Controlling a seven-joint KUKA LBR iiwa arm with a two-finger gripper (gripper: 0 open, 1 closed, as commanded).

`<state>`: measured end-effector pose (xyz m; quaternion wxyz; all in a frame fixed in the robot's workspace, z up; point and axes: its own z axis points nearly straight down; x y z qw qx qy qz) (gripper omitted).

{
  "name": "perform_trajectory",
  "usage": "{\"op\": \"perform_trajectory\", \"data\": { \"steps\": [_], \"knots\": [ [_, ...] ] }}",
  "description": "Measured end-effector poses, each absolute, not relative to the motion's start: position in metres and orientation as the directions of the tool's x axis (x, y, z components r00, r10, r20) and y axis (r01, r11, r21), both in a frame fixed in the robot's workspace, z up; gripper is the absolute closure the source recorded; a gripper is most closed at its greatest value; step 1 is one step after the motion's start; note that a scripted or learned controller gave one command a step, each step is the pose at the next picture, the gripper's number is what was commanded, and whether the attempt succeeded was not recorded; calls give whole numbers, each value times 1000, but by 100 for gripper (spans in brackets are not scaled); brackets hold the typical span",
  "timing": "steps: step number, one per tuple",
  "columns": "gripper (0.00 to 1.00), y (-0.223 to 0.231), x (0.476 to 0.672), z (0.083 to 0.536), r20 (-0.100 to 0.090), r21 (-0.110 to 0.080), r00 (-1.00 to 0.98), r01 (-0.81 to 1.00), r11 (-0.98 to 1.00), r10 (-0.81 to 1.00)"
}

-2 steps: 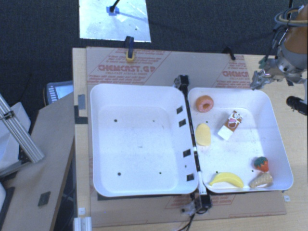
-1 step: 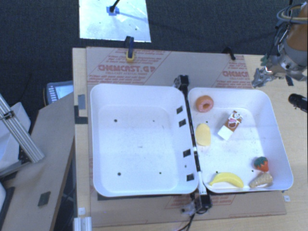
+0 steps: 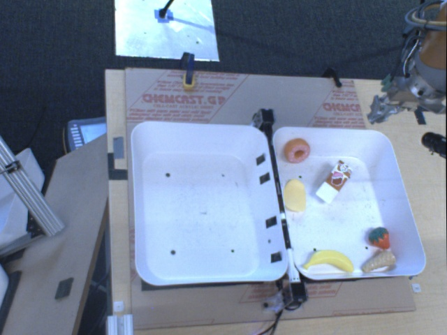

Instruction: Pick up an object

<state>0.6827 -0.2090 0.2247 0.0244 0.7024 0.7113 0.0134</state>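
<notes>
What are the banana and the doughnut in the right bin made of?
Both look like moulded plastic toy food. The banana is an even, smooth yellow with no blemishes; the doughnut is a uniform orange-pink with a slight sheen. Foam or rubber can't be ruled out.

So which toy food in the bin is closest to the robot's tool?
The donut, the round orange ring at the back of the right bin. It lies nearest the tool; the banana and strawberry sit along the front edge.

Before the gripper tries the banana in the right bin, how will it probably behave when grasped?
The banana looks like smooth toy plastic, so probably stiff, light and somewhat slippery. Its curved shape may let it rock or spin under a push. It lies close to the right bin's front wall, so finger room seems tight.
</notes>
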Motion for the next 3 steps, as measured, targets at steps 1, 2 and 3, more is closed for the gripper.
{"op": "perform_trajectory", "data": {
  "steps": [1,2,3],
  "knots": [
    [100,-209,684,236,-17,57,-13,998,14,1000],
    [100,-110,667,76,5,-8,-11,1000,11,1000],
    [100,-204,668,86,-5,4,5,1000,-4,1000]
  ]
}}
